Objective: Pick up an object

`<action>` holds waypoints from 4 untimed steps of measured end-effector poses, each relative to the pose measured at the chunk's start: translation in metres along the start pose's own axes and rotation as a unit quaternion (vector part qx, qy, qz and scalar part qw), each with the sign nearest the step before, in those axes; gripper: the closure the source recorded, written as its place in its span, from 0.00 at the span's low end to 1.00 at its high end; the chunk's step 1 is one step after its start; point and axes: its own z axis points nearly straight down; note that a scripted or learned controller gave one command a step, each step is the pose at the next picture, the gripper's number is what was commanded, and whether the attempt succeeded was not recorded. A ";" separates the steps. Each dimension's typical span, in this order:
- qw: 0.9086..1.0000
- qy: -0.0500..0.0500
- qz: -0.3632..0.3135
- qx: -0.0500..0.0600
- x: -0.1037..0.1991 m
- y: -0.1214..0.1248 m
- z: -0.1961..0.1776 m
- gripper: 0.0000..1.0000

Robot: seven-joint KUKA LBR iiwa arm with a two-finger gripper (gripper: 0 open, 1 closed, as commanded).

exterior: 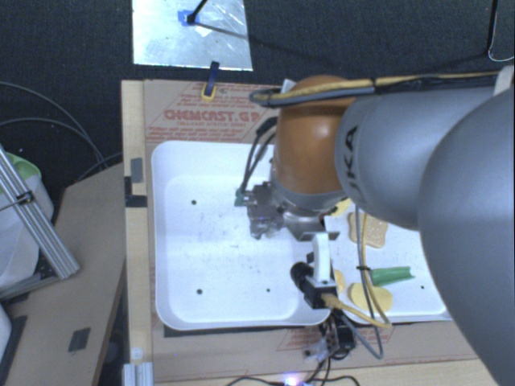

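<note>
- the pincer point(268, 215) hangs low over the left bin point(201, 240), near its right wall, with the orange band point(310, 147) and the grey arm stacked right above it.
- from this slant the wrist covers the business end, so i cannot tell how wide the pincer stands or whether it has hold of anything.
- the things to pick from sit next door: a green object point(392, 276) lies flat in the right bin point(422, 292), with a pale yellow piece point(372, 230) just beyond it, partly under the arm.
- the left bin's floor beside the pincer shows just dark specks, so my call is that this spot offers little to grab.
- why flat and loose? shallow bins keep things from rolling off while leaving them open from above.
- room check: there's wide open floor to the pincer's left, but the shared wall between the bins is close on its right, and that's the edge to clear on any crossing.
- the green object has white floor around it, so there looks to be fair room for a straight drop.
</note>
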 end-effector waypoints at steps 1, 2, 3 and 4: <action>1.000 0.002 0.002 -0.010 -0.032 0.007 -0.088 1.00; 1.000 0.001 0.001 -0.009 -0.067 0.069 -0.115 1.00; 1.000 0.002 -0.002 -0.002 -0.021 0.057 -0.023 1.00; 1.000 0.002 -0.002 -0.005 0.004 0.021 -0.053 1.00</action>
